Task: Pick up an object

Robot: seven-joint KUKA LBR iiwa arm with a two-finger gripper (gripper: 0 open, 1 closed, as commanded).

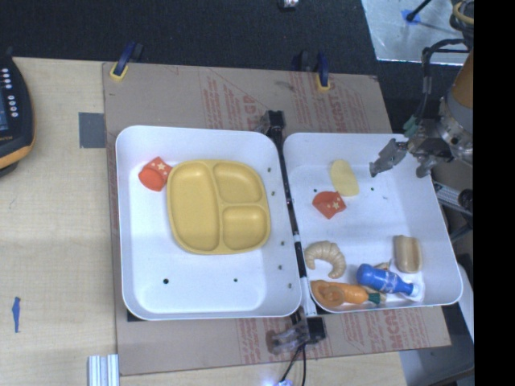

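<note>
Two white bins [201, 296] are sitting on the table [56, 240]; the right one is holding a pale yellow piece [344, 178] beside a red block [328, 204]. Nearby, the claw [405, 158] is hovering open, needing centred descent.

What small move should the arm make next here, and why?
Probably move left and down toward the pale yellow piece. The gripper hangs open over the right bin's upper right, holding nothing, and that piece lies nearest, apart from the red block.
</note>
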